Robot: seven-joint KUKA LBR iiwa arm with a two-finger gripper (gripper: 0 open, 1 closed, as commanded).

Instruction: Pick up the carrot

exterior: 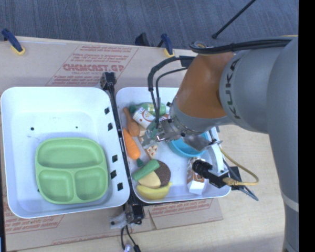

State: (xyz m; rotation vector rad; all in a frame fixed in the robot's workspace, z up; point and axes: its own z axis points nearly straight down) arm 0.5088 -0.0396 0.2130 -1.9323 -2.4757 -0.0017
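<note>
In the right bin (125, 96), along its left wall, the carrot (131, 145) lies lengthwise, orange, pointing roughly up-down in the frame. It sits tight against the divider side, prob. because the bin is crowded w/ other toy food. Just right of it is a small cracker-like piece (150, 151); below it a green item (147, 169), a brown round piece (163, 172) and a banana (153, 191) at the bin's lower edge. Above it, a packet w/ green print (145, 113). A blue bowl (185, 149) sits mid-bin, partly under the arm.

The arm (210, 88) comes in from the right of the frame and hangs over the right bin, its wrist covering the bin's middle. The gripper (158, 131) is just right of the carrot's upper end, near but apart from it as far as I can judge. Can't tell whether the jaws are spread or pressed together; the wrist hides too much. Nothing visibly pinched.

The left bin (21, 109) holds a green divided plate (71, 169), well apart from the action.

Judgement: approach step, carrot not yet lifted. Wall proximity may make the grasp awkward.
</note>
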